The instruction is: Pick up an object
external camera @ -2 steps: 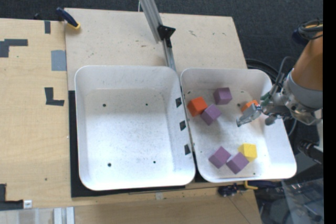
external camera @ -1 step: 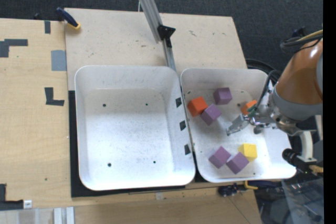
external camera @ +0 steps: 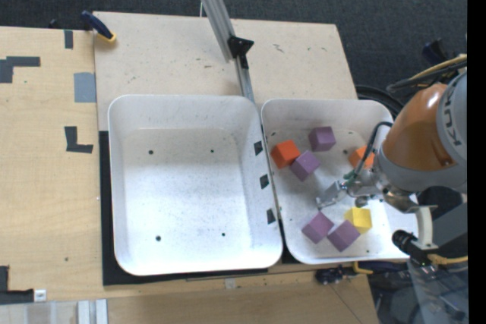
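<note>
Left bin (external camera: 190, 186): white, shallow, nothing for the task is noted in it.

Right bin (external camera: 300, 111): 7 small blocks are noted. From left: orange cube (external camera: 285, 153) nr the bin divider; purple cube (external camera: 305, 164) touching or just beside it; another purple cube (external camera: 323, 138) further back. At the front, 2 purple cubes, (external camera: 317, 227) and (external camera: 343, 235), are set close together, w/ a yellow cube (external camera: 360, 219) just behind them. A 2nd orange piece (external camera: 358, 156) is partly hidden by the arm (external camera: 418, 140).

Gripper (external camera: 334, 196): seen low over the bin centre, between the rear and front groups, approx. level w/ no block directly under it. Finger spread cannot be told from this angle; no block is seen held.

Assessment: the step in hand is judged to be the approach; no pick is made yet. Nearest candidates are judged to be the yellow cube and the front-left purple cube.

Recommendations:
- 1 block should be chosen that has free sides; the touching pairs are best avoided, as a finger may land on a neighbour.
- Fingers should be centred over the block and aligned w/ its flat faces before descent.
- Closure should be confirmed before lifting.
</note>
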Robot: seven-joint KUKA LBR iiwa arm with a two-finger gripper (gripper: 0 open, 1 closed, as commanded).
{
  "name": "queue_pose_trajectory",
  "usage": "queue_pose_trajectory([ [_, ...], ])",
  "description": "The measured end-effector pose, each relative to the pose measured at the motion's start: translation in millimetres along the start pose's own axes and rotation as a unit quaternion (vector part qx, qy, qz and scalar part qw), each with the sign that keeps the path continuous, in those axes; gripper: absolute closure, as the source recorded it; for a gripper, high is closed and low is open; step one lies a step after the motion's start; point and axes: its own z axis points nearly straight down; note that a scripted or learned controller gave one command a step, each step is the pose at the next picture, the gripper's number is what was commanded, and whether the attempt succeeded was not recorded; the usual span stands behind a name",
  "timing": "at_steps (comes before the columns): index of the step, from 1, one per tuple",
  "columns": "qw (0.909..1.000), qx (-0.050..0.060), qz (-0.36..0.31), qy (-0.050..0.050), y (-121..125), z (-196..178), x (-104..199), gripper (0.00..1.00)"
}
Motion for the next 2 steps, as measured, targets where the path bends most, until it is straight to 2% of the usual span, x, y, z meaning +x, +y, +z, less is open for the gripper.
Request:
queue_pose_trajectory([
  [1, 1.0000, -0.002, -0.001, 0.000, 1.6, -13.1, 1.0, 1.00],
  [2, 1.0000, -0.006, 0.000, -0.001, 4.9, -60.5, -7.6, 1.00],
])
